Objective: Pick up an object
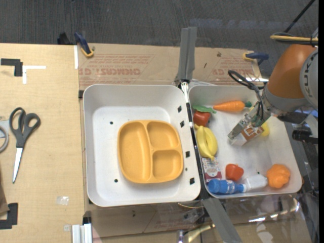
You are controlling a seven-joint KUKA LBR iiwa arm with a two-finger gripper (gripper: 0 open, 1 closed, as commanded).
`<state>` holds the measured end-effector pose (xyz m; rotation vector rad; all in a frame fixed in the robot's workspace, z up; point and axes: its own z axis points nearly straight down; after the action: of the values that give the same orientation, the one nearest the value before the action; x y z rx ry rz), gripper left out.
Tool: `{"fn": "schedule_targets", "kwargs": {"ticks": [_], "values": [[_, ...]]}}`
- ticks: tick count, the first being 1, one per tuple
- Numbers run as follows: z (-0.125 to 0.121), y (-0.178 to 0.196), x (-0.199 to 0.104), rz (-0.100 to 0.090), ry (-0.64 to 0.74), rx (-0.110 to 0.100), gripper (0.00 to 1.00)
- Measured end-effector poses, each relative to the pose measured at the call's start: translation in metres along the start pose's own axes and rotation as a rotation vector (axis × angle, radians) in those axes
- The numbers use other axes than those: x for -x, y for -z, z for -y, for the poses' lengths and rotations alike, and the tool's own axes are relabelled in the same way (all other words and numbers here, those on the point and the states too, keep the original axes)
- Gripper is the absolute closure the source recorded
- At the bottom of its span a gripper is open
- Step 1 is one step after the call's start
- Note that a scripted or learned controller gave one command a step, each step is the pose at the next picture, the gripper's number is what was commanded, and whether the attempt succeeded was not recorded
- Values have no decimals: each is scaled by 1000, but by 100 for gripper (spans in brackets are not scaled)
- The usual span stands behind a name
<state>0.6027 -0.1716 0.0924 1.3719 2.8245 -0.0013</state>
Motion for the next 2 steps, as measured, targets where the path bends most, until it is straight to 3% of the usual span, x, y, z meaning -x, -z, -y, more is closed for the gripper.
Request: {"fn": "schedule_targets", "kwargs": {"ticks": [1, 2], "values": [[-48, -4, 11, -21, -117, -37, 0], [-65, -3, -8, -5, -506, -12, 0]]}}
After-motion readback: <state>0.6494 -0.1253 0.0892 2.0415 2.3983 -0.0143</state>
